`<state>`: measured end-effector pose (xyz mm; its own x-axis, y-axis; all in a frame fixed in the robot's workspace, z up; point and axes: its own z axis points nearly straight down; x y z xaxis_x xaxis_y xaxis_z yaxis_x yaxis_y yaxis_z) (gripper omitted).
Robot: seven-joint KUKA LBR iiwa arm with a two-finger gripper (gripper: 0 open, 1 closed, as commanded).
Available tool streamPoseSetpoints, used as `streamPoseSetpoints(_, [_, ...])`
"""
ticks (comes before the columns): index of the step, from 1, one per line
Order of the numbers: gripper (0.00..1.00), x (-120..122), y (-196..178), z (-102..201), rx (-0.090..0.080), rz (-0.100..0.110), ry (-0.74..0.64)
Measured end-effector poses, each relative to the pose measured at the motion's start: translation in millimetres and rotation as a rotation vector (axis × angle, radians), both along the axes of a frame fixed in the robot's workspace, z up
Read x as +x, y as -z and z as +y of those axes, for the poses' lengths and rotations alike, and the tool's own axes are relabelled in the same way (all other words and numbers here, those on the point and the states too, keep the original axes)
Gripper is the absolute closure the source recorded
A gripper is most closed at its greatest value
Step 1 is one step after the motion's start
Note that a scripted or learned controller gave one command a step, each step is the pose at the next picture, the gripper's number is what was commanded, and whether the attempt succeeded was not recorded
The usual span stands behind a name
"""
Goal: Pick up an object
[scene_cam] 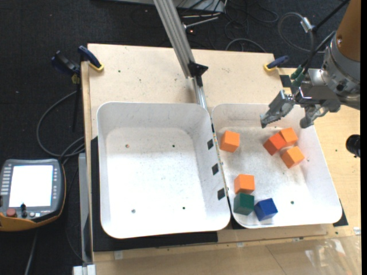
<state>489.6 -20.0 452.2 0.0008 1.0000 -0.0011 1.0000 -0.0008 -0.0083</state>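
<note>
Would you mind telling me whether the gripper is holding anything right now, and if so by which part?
Nothing is held. The gripper hangs open above the right bin, near the red block.

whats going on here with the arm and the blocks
A robot arm reaches in from the right, its gripper open above the far end of the right bin, holding nothing. Below it lie three orange blocks and a red block. A green block and blue block sit near the front.

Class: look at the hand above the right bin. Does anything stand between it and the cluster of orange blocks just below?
Nothing visible does. The hand is open, above the red-orange block and its two orange neighbours, with only bare bin floor around.
</note>
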Motion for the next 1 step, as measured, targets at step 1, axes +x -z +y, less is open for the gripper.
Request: streamPoseSetpoints(1, [0.00, 0.3, -87.3, -36.7, -0.001, -0.018, 0.003])
